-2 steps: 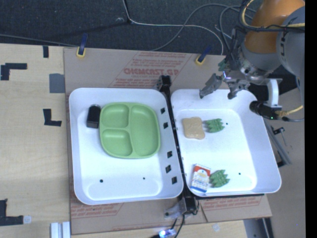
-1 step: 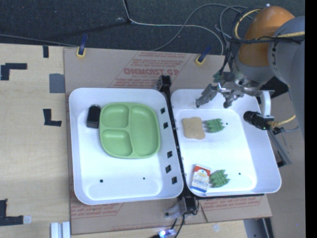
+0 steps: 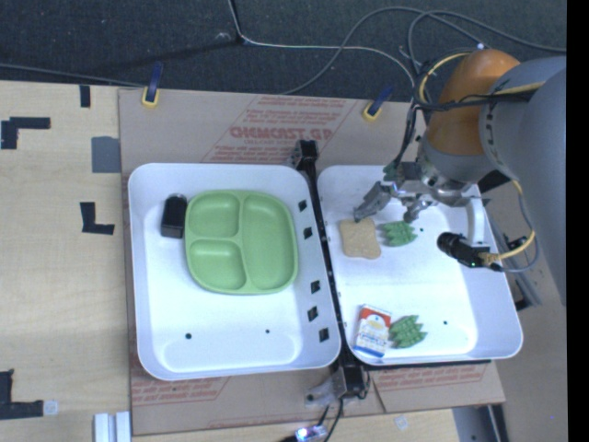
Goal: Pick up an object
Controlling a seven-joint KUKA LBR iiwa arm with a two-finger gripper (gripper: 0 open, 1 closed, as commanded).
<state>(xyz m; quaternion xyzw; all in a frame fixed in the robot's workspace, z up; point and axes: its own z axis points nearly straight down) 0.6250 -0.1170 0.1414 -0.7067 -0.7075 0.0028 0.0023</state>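
Toast [image 3: 360, 238] lies at about 10 o'clock in the right bin [image 3: 460, 325], a green leaf [image 3: 398, 234] just beside it at its 3 o'clock. The end effector [image 3: 392, 206] hangs open over both, fingers spread, nothing between them. The toast looks light and stiff, probably best pinched across its flat edges; the leaf seems soft and flimsy. At the bin's 6 o'clock a small carton [image 3: 373, 330] touches another leaf [image 3: 407, 331]. The tabletop [image 3: 267, 127] reads "CHEMCAST".
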